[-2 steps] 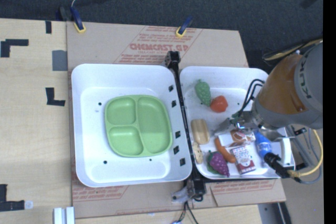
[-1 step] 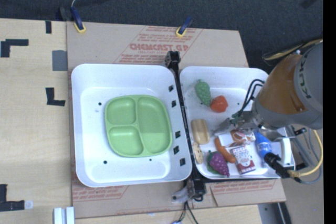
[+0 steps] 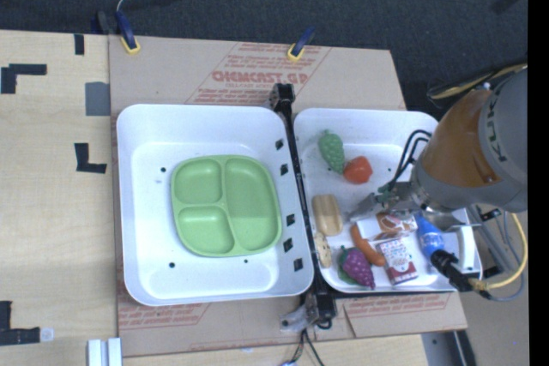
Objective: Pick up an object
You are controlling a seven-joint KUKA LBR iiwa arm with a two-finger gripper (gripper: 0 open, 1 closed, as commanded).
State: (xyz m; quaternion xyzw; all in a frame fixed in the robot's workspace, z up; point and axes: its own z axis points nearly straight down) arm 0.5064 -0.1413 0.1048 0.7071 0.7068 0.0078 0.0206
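- Left bin [image 3: 137,184]: green divided plate [image 3: 226,206], lying flat.
- Right bin [image 3: 377,120]: green vegetable [image 3: 332,150], red tomato [image 3: 358,170], tan bread [image 3: 326,213], carrot [image 3: 367,245], purple grapes [image 3: 356,267], red-and-white packet [image 3: 397,260].
- End effector [image 3: 383,201]: low over the right bin, right of the bread; grip state hidden, cannot tell.

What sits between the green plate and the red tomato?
In the camera view, the black divider where the bins meet, then the green toy vegetable just left of the tomato, lie between it and the plate.
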